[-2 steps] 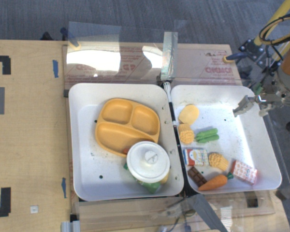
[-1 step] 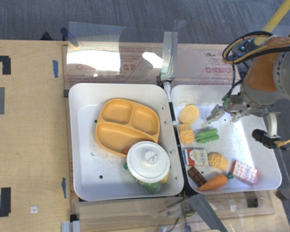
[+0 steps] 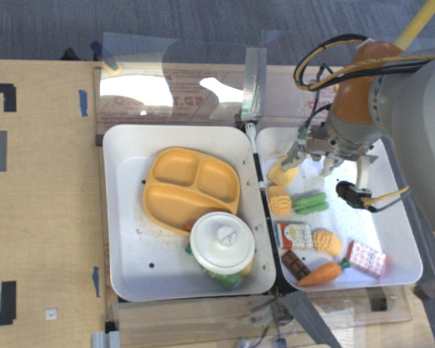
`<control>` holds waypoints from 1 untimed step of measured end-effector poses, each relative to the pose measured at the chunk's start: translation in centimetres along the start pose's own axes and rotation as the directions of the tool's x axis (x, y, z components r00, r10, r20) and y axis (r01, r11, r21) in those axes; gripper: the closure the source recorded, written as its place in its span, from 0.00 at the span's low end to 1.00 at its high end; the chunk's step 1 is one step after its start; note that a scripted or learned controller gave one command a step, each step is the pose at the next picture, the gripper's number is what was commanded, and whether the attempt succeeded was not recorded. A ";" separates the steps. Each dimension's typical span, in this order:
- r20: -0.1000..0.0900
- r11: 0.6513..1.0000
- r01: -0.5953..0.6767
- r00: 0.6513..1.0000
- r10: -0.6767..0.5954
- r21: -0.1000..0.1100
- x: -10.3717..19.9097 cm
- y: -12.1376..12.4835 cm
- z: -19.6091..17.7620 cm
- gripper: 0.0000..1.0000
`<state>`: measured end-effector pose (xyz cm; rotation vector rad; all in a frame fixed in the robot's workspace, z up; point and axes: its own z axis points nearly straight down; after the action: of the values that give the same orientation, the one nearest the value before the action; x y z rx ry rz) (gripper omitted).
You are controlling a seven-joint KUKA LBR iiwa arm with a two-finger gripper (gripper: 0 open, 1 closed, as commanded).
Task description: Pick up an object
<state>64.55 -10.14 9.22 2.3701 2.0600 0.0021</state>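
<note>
camera view: gripper (image 3: 313,160) sits at the far end of the right bin (image 3: 402,230) with fingers spread, left finger touching a pale yellow food piece (image 3: 282,172), nothing pinched between them. just nearer lie a corn cob (image 3: 279,201) and green pod (image 3: 309,204), then a small carton (image 3: 295,234), yellow lump (image 3: 328,242), chocolate bar (image 3: 295,264), carrot (image 3: 321,272) and pink packet (image 3: 367,258). left bin (image 3: 123,216) holds an orange divided plate (image 3: 192,187) with a white lidded bowl (image 3: 222,242) overlapping its near edge.
</note>
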 end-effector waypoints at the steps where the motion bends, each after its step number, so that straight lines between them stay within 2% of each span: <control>1: 0.000 0.998 -0.058 0.998 0.058 -0.002 -2.2 -7.3 0.4 0.00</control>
<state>57.01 -11.31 8.76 2.4276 1.9896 0.0044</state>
